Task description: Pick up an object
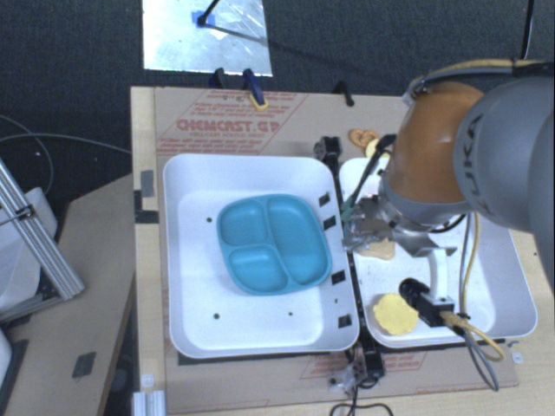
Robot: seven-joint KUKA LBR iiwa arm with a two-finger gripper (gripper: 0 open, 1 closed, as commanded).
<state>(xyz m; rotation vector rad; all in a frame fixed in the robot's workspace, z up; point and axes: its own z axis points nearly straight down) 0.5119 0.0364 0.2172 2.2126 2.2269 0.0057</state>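
Note:
My gripper (359,232) hangs low over the left side of the right white bin (520,306), close to the wall shared with the left bin. A flat tan piece (379,250) lies right beside and partly under it; I cannot see whether they touch. A round yellow object (395,315) rests near the front of the right bin. The orange and grey wrist hides most of that bin's middle and back.
In the left white bin (186,232) lies a blue divided plate (273,243). A small tan object (362,137) sits on the cardboard behind the right bin. A blue clamp (254,89) and a silver sheet (206,22) are at the back.

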